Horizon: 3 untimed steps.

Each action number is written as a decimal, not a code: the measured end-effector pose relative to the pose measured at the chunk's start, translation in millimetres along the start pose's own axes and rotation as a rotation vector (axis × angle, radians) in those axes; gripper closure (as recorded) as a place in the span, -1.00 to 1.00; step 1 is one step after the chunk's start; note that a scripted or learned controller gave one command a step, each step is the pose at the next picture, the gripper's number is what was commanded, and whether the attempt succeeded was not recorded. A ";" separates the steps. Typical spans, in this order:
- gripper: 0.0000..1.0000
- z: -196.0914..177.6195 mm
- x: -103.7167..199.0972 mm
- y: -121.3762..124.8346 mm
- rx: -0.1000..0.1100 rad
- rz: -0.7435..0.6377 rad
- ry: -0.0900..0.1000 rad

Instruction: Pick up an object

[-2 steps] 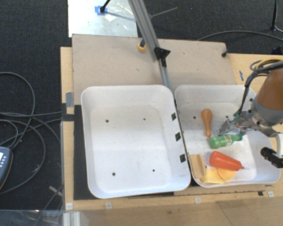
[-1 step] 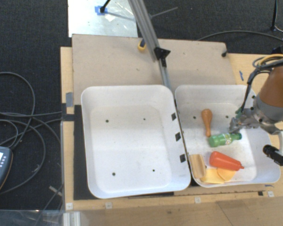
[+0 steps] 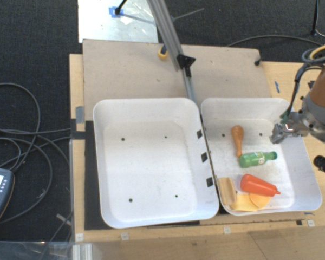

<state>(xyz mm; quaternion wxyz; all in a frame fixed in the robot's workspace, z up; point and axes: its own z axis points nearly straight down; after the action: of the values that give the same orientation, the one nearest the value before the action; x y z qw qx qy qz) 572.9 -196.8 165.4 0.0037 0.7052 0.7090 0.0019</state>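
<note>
The right bin (image 3: 298, 161) holds several small objects. A tan wooden peg (image 3: 238, 138) lies near its middle, with a green bottle (image 3: 257, 158) on its side just below it. Lower down rests an orange carrot-shaped piece (image 3: 258, 185) on top of a yellow flat piece (image 3: 248, 201), and a tan block (image 3: 226, 190) stands at the bin's lower left. My gripper (image 3: 282, 130) hangs over the right part of this bin, to the right of the peg and above the bottle. Nothing shows between its fingers.
The left bin (image 3: 105, 112) sits beside the right one, with black clips (image 3: 204, 157) along their shared rim. A grey pole (image 3: 170, 28) slants in from the top over the bench. Cables lie on the dark floor at left.
</note>
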 end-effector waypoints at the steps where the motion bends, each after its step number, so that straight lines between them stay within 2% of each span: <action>1: 1.00 -44.5 1.6 5.4 0.001 -0.001 0.000; 2: 1.00 -89.0 1.1 7.4 0.001 -0.001 0.000; 3: 1.00 -77.1 56.8 3.3 0.008 -0.004 0.005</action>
<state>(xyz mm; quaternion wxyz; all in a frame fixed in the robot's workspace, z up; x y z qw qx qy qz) 575.3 -139.9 242.4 -0.0007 0.7036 0.7106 0.0010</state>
